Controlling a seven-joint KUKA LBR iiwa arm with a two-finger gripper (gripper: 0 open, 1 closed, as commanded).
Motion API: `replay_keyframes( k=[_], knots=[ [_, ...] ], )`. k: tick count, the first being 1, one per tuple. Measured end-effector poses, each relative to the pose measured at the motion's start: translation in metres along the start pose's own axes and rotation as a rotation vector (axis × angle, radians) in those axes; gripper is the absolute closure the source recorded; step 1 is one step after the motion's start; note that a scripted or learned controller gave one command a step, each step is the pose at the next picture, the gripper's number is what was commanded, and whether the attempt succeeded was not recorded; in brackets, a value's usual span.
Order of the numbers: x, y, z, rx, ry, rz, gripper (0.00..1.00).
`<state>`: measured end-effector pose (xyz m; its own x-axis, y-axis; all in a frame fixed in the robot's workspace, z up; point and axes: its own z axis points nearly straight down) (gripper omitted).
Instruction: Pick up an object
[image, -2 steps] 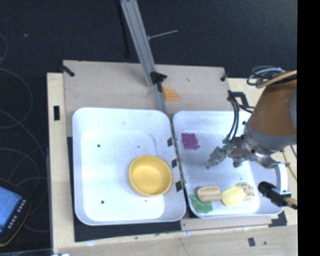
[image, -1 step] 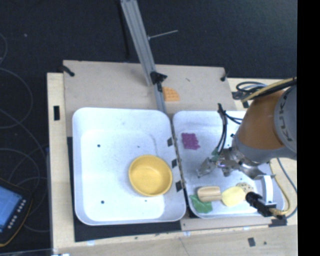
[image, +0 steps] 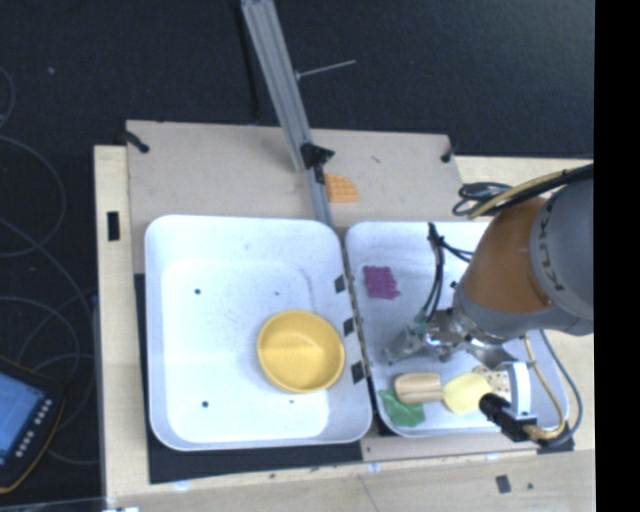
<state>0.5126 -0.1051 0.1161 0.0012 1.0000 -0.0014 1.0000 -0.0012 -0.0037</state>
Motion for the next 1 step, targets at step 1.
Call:
replay_keyframes(
  k=[1],
  knots=[
    [0.0005, 0.0022, -0.0134, -0.008, 0.002, 0.005, 1.00]
  ],
)
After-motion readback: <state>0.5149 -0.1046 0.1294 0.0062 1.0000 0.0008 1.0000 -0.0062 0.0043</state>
